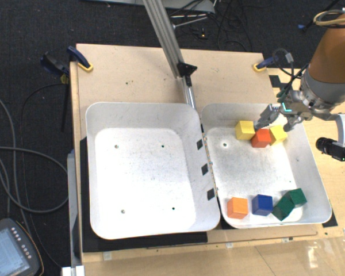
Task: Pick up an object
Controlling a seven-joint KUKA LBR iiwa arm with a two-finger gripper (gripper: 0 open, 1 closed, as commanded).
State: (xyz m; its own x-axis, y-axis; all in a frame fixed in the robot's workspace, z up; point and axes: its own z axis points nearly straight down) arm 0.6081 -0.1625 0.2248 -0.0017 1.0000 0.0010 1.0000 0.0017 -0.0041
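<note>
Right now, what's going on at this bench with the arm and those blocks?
The robot arm's gripper is down in the right bin, at its far end, over a cluster of two yellow blocks and a red block. Nothing is visibly lifted. An orange block, a blue block and green blocks sit along the near edge.

Seven blocks [262, 204] in right bin [314, 171], beside left bin [98, 154]
</note>
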